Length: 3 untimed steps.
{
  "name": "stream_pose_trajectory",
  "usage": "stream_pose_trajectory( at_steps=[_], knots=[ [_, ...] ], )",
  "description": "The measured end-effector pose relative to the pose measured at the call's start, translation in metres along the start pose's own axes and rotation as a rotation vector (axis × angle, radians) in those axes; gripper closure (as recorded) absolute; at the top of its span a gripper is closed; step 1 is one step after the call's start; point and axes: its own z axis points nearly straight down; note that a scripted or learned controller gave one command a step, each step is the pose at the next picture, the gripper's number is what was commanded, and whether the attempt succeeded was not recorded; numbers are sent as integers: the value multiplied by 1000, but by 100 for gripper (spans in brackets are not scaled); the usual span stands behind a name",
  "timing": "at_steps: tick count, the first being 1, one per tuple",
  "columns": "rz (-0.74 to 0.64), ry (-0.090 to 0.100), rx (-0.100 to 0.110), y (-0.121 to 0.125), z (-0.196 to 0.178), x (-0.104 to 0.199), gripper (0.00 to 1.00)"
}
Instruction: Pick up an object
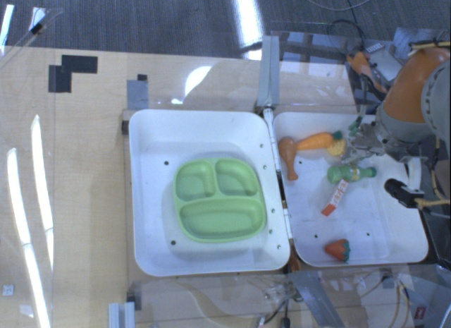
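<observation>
Saw two shallow white bins set side by side on the pale wooden worktop (70, 199), the left white bin (151, 249) and the right white bin (394, 249) meeting along a shared middle edge. Found a light green plastic plate with three compartments (218, 199) lying flat near the middle of the left white bin, apart from every wall. Found the grey arm with an orange band (416, 101) reaching in from the right across the far right corner of the right white bin. Spotted the metal pincer (357, 149) low over the far part of that bin, pointing left, just beside a small yellow lumpy toy (337, 148) and close to a green bottle-shaped plastic toy (350, 173) lying nearer the front. Could not tell whether the pincer was released or clenched, nor whether touching either of those two pieces. Noted every loose piece lying on the floor of the right white bin. Picked out an orange toy carrot with a green top (313, 142) lying crosswise just left of the small yellow lumpy toy, and a tan-orange toy drumstick (287, 157) beside the bin's left wall, its thick end close to the carrot's tip. Noted a small red and white tube (337, 197) lying at a slant just in front of the green bottle-shaped plastic toy. Found a red toy strawberry with a green cap (337, 250) near the front wall, well apart from the rest.
</observation>
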Motion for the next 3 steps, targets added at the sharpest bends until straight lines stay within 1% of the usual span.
stream_pose_trajectory(
  at_steps=[1,2,3],
  knots=[
    [0,0,0,0,0,0,0],
    [-3,-1,-7,3,-12,1,100],
    [-3,-1,-7,3,-12,1,0]
  ],
)
